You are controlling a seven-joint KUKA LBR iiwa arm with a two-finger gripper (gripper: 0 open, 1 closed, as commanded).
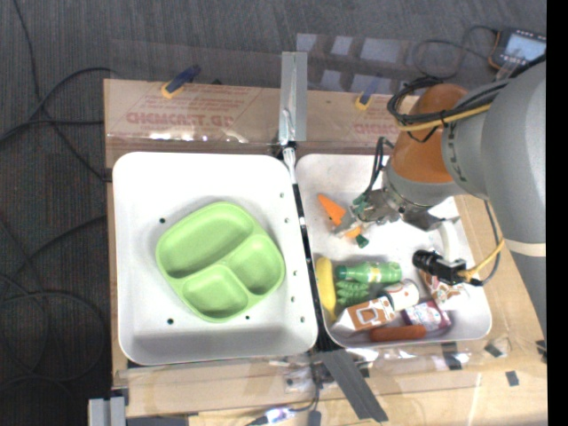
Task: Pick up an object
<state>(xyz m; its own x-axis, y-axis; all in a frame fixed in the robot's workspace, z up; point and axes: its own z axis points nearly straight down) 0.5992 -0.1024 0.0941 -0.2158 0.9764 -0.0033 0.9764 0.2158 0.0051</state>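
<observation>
While the gripper (362, 213) hangs low in the right bin (475, 322), its state cannot be told. Just left of it lies an orange carrot-like toy (331, 208); it is judged light, stiff and smooth, best taken across its thicker middle.

Light is even and fairly bright, falling from above. The two white bins (209, 171) are close to overexposed, their walls washing out near the desk's middle. Shadows are soft and short: a faint one rims the green plate (222, 260). The dark carpet (53, 60) beyond the desk's far edge stays dim. Small items in the right bin look slightly soft, and the arm (506, 149) at the right edge is mildly blurred.
</observation>
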